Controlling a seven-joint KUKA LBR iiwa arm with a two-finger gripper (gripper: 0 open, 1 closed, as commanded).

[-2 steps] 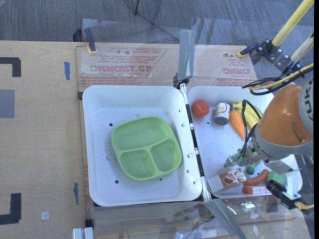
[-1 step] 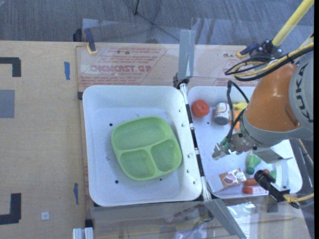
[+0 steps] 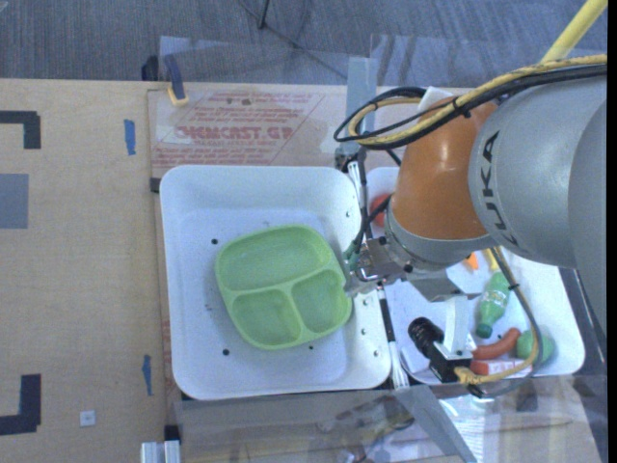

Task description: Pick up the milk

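The gripper (image 3: 359, 270) hangs over the seam between the bins; how its jaws stand cannot be told. Milk cannot be picked out. The left bin (image 3: 193, 196) holds a green divided plate (image 3: 281, 285). Tan bench (image 3: 77, 287), grey carpet (image 3: 116, 8) beyond.

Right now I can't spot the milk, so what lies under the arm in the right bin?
Beside the arm, the right bin shows a green bottle and a red sausage-like toy. The arm covers the rest.
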